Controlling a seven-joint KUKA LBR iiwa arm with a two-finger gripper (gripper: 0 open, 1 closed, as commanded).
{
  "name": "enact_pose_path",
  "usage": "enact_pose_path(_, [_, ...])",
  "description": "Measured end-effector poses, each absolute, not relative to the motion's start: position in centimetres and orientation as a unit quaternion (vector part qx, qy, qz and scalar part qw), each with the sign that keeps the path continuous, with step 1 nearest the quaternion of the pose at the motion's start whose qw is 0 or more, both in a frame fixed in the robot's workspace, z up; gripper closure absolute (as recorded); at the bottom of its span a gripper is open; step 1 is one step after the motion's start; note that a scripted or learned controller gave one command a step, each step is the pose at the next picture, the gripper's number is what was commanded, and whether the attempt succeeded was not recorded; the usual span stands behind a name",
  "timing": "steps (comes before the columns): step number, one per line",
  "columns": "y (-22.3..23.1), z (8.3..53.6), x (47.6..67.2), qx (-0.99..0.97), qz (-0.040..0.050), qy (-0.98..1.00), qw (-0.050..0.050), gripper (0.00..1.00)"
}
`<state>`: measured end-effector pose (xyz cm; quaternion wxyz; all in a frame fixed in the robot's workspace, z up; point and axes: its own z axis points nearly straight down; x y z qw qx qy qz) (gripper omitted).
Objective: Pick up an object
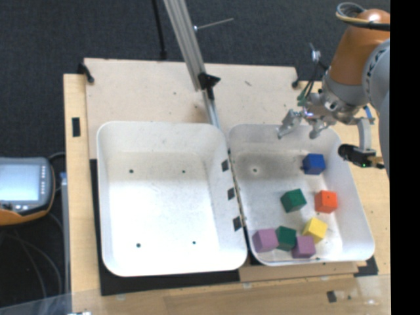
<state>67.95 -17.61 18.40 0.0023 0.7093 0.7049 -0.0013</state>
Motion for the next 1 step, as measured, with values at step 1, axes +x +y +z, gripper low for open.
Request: enact_pose_path(1, [-16.49,23.65,63.71,0.708,0.0007,0.706,0.001,0.0])
